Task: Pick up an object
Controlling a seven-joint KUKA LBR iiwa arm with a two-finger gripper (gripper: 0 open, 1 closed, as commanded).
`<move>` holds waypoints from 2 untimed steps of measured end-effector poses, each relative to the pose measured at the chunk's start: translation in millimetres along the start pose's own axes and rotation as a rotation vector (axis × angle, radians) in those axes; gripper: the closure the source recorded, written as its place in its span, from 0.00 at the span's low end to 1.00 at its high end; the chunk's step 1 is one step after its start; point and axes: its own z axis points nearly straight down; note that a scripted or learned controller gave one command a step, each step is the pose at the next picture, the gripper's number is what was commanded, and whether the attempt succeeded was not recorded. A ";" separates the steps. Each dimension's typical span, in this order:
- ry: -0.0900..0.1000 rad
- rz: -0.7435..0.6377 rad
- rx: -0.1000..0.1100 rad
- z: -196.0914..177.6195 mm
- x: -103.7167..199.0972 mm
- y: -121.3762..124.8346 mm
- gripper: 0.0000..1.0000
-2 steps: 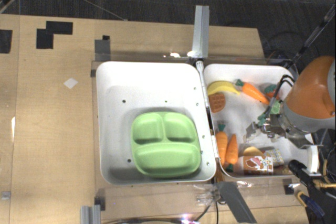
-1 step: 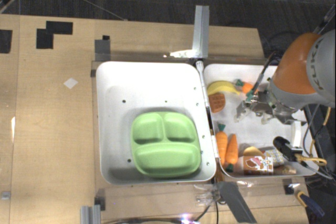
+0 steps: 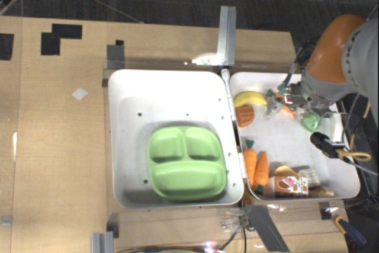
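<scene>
The right bin [image 3: 296,145] holds several toy foods. A yellow banana [image 3: 247,97] lies at its far left, with an orange-red fruit [image 3: 244,116] just in front of it. Two carrots [image 3: 256,166] lie by the left wall, and a brown packaged item [image 3: 294,182] lies along the front wall. A green piece [image 3: 310,122] sits at the right. My gripper [image 3: 280,102] hangs low over the back of this bin, just right of the banana, and a small orange thing [image 3: 288,108] shows right beside it. I cannot tell whether that thing is held.
The left bin [image 3: 130,103] carries a green divided plate [image 3: 186,161] toward its front. A metal divider post [image 3: 227,38] stands between the bins at the back. The arm's orange band [image 3: 331,56] and dark cables [image 3: 331,148] overhang the right bin's right side.
</scene>
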 end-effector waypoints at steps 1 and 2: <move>-0.001 0.008 -0.001 41.4 -1.3 49.5 0.00; -0.004 -0.032 -0.007 44.8 -66.4 70.8 0.00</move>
